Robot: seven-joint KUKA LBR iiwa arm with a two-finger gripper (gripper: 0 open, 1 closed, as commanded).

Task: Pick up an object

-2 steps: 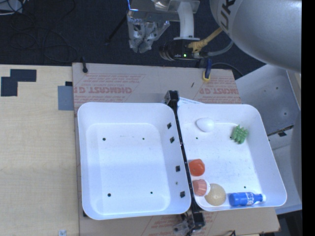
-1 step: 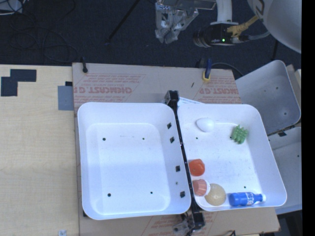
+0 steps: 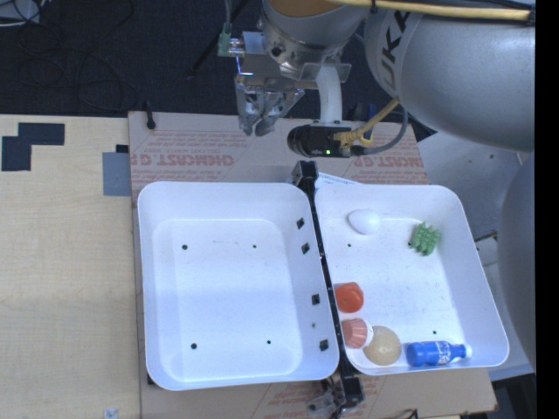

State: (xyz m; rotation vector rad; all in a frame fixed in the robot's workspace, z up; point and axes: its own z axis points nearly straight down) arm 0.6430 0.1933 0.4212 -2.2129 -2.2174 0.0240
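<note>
Arm enters from upper right of frame, wrist bent down; gripper (image 3: 259, 116) hangs at top centre, above the cardboard sheet (image 3: 201, 151), beyond the bins' far edge. Fingers close together, nothing between them. Right bin (image 3: 476, 260), 5 objs: 1 white egg-shaped obj (image 3: 364, 222) upper left, 1 green toy (image 3: 424, 238) upper right, 1 red ball (image 3: 348, 298) by divider, 1 pink-and-tan obj (image 3: 370, 340) & 1 blue bottle (image 3: 437, 353) along bottom edge. Left bin (image 3: 153, 278) alongside.
</note>
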